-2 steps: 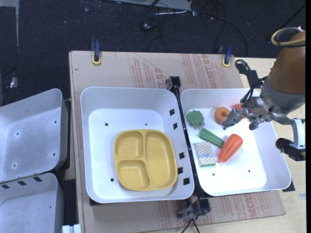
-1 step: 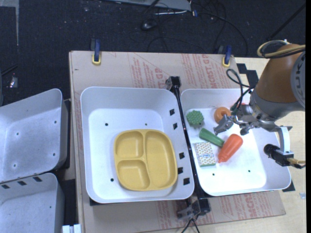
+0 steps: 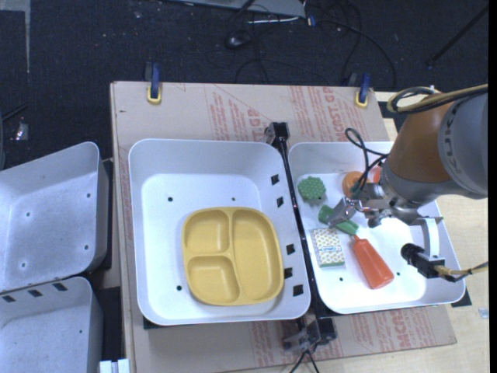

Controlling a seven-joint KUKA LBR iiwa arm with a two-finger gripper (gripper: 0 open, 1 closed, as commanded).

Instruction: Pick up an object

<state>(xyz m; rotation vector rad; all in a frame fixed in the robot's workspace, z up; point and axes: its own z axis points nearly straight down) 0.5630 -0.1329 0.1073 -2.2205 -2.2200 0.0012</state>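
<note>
Right white bin (image 3: 404, 294): orange carrot-shaped toy (image 3: 372, 262) lower centre, patterned small card box (image 3: 328, 247) just left of it, round green knobbly toy (image 3: 311, 188) above, green flat piece (image 3: 342, 222) and orange ball (image 3: 353, 182) by the gripper (image 3: 351, 211); grip state: cannot tell. Left white bin (image 3: 155, 208): yellow 3-compartment plastic plate (image 3: 232, 256). Both on a cardboard-covered bench (image 3: 225, 107), dark floor with cables (image 3: 311, 45) upper frame.

You see two shallow white bins side by side on the counter (image 3: 202, 99), a brown board. The left bin (image 3: 147, 177) has bare white floor around its contents; the right bin (image 3: 334, 155) sits touching it. Two yellow clamps (image 3: 154, 92) grip the board's far edge. Cables (image 3: 264, 22) trail on the dark floor (image 3: 62, 53) beyond.
</note>
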